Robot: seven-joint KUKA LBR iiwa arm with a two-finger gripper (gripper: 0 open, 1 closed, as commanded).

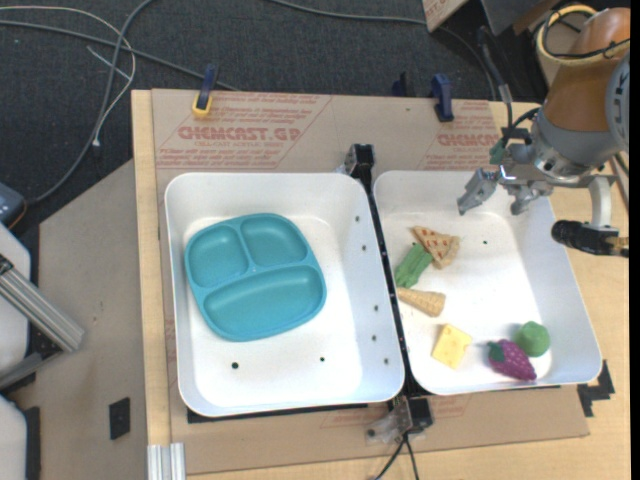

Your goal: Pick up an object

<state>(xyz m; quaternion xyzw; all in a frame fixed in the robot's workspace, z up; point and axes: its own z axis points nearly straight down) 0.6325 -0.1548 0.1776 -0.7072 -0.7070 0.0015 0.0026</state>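
Note:
In the right bin (560, 288) lie several toy foods: a tan waffle wedge (436, 243), a green pod (412, 265), a beige cone (422, 301), a yellow cheese block (451, 346), purple grapes (511, 359) and a green ball (534, 337). My gripper (497, 201) hangs over the bin's far edge, up and to the right of the waffle wedge. Its two fingers are spread open with nothing between them.
The left bin (190, 368) holds a teal divided plate (256, 274). A black divider (378, 258) runs between the bins. Blue clamps (207, 86) pin the cardboard base at the back. Cables lie on the dark floor behind.

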